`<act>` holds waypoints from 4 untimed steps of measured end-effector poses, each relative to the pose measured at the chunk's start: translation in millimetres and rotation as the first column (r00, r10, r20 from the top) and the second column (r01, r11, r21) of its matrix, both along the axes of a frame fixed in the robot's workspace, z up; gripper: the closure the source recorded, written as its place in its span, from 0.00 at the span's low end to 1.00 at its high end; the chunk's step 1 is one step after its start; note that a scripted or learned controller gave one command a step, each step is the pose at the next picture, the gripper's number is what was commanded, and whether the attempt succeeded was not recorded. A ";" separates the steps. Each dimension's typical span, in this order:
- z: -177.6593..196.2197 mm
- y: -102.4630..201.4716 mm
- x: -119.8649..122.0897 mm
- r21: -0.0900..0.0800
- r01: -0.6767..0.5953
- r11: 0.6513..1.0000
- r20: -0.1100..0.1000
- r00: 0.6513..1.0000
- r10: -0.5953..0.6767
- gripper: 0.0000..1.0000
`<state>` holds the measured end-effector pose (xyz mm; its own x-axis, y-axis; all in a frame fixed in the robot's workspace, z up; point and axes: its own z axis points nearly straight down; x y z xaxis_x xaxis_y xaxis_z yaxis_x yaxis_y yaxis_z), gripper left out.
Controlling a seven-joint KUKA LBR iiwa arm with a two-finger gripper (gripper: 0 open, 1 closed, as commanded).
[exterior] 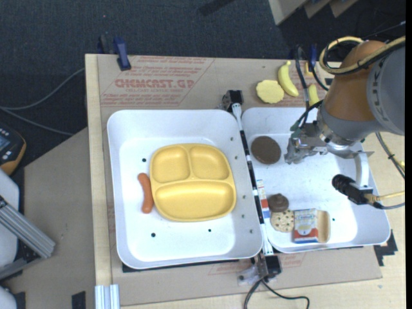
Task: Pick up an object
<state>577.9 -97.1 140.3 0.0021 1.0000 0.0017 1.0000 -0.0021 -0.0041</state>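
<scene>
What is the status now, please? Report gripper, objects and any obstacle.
Gripper low in right bin, beside brown round patty; nothing seen between fingers. Cookies and packet near front wall. Yellow tray, sausage in left bin.

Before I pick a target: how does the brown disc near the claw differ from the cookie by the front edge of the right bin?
The brown disc is plain dark brown; the cookie is pale tan with dark specks. The disc looks larger than the cookie. The disc lies apart from other items just left of the claw; the cookie sits among other small items. Both are round, flat, and in the right bin.
</scene>
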 end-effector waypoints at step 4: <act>-52.2 -3.4 63.4 -0.002 -0.001 1.000 0.010 1.000 0.001 0.00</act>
